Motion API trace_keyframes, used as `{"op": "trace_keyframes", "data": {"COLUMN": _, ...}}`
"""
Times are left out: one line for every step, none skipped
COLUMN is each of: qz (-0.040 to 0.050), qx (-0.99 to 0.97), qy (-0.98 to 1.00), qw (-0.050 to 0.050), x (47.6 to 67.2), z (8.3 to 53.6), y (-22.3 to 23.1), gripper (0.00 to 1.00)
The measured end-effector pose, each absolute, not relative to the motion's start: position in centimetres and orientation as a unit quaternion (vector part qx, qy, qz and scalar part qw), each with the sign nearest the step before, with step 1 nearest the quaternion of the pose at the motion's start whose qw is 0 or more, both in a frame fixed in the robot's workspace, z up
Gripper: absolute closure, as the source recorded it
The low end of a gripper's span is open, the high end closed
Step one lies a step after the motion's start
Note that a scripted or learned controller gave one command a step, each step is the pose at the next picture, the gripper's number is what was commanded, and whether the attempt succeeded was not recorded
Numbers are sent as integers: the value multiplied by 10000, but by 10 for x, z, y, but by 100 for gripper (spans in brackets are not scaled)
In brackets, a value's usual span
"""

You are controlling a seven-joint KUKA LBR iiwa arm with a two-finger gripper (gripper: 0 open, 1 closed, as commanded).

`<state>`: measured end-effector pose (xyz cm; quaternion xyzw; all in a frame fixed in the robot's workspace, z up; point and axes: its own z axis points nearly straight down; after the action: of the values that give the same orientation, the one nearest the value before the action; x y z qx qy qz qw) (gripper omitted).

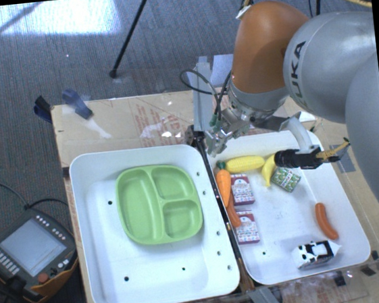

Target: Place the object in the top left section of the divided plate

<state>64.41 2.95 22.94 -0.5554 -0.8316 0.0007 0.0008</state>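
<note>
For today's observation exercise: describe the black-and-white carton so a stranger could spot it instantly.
Look in the right bin, at its near right corner. The small milk carton lies there alone, just below the sausage; it is the only black-and-white, cow-patterned item.

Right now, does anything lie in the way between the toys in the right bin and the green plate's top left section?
Only the two white bins' adjoining rims separate them. The green divided plastic plate sits in the left bin with nothing in its compartments.

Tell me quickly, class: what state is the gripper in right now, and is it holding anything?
Gripper: cannot be told; it hangs above the top left corner of the right bin, with no object seen in it.
</note>
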Motion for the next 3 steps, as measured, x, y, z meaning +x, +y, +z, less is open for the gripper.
{"op": "trace_keyframes", "data": {"qz": 0, "qx": -5005, "qy": -8658, "qw": 0, "x": 644, "z": 241, "y": 28, "gripper": 100}}
{"op": "trace_keyframes", "data": {"qz": 5, "qx": -4400, "qy": -8980, "qw": 13, "x": 624, "z": 239, "y": 49, "gripper": 100}}
{"op": "trace_keyframes", "data": {"qz": 8, "qx": -4983, "qy": -8670, "qw": 17, "x": 627, "z": 231, "y": -6, "gripper": 100}}
